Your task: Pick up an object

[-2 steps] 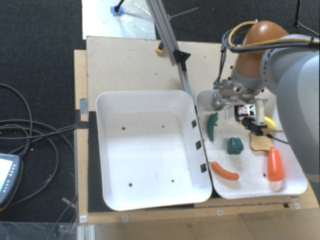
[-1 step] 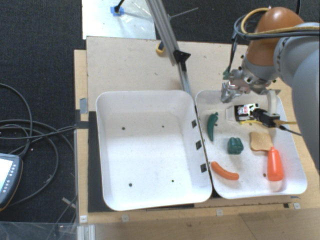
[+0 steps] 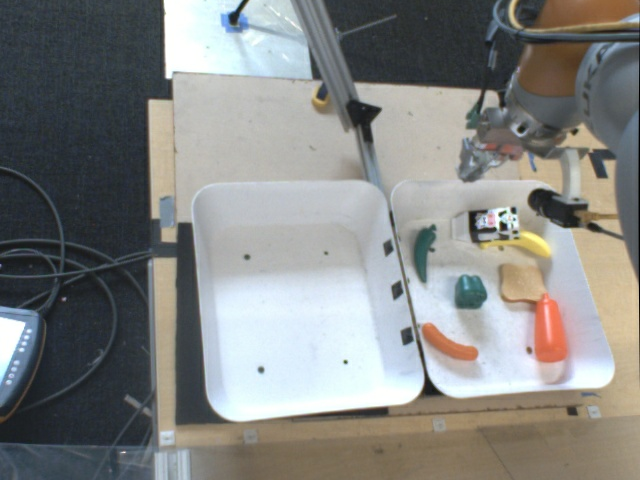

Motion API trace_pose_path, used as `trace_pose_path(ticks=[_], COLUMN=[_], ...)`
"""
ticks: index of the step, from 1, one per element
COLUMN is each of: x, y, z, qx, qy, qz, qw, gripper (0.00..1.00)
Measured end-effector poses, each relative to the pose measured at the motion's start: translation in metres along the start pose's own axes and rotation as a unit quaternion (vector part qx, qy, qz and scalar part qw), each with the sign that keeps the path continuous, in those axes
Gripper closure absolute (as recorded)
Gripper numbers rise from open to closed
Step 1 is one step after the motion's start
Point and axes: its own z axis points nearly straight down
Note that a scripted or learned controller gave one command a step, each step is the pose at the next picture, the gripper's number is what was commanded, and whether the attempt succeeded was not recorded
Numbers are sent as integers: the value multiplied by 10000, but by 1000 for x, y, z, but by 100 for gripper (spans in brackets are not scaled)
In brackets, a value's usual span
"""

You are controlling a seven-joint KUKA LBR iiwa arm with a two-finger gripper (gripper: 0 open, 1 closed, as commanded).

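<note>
box [image 3: 494,223] in right bin [image 3: 590,363], label too small to read | banana [image 3: 530,244] touching it; toast [image 3: 522,283], bottle [image 3: 549,330], sausage [image 3: 450,342], pepper [image 3: 425,249], teal lump [image 3: 470,290] near | gripper [image 3: 478,162] above far rim, grip state unclear

Grey KUKA arm [image 3: 610,88] with rounded glossy orange band above the wrist, black and yellow cables looping beside it, small metallic grey gripper [image 3: 478,163] with reddish markings
</note>
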Motion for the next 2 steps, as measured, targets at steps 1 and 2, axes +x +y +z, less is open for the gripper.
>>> trace_pose_path(ticks=[1,2], x=[0,38], y=[2,-34], z=[-55,-38], qx=[6,59], qy=[1,13], qz=[-9,-26], qw=[10000,10000], gripper=[100,100])
